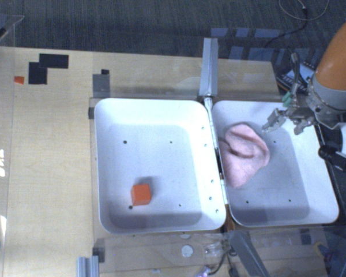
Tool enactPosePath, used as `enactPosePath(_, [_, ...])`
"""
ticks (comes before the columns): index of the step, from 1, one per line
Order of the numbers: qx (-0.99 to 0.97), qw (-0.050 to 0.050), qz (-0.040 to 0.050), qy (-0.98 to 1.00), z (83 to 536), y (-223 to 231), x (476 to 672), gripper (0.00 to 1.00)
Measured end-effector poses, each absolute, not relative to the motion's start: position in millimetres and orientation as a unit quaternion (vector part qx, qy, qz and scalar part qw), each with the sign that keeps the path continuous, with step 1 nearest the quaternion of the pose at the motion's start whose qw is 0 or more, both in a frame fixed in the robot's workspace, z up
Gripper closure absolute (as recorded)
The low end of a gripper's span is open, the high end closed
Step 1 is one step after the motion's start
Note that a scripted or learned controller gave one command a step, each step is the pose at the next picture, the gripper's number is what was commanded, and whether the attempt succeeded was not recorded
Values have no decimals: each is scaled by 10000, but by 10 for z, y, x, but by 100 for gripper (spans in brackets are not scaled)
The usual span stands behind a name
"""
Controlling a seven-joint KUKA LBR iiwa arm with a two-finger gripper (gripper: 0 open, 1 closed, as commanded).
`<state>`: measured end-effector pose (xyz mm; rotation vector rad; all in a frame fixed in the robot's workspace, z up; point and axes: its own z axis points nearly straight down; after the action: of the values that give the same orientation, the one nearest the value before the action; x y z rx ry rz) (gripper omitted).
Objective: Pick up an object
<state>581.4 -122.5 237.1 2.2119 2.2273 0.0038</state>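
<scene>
A crumpled pink cloth [244, 153] lies in the right bin [311, 206], against its left wall. A small orange block [141, 194] rests in the left bin [121, 120], toward the front. My gripper [286, 120] hangs over the back right part of the right bin, just right of the cloth's upper edge. Its two metal fingers are spread apart with nothing between them. The arm's orange band [339, 53] rises above the wrist at the right edge.
A metal divider post [208, 68] stands behind the seam between the two bins. Black markers [45, 67] and a small orange tag [18, 80] lie on the wooden bench at the far left. Cables run behind the right bin.
</scene>
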Motion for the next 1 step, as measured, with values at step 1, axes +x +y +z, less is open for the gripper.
enactPosePath(1, [7179, 13, 12, 6961, 1197, -1506, 5918, 0])
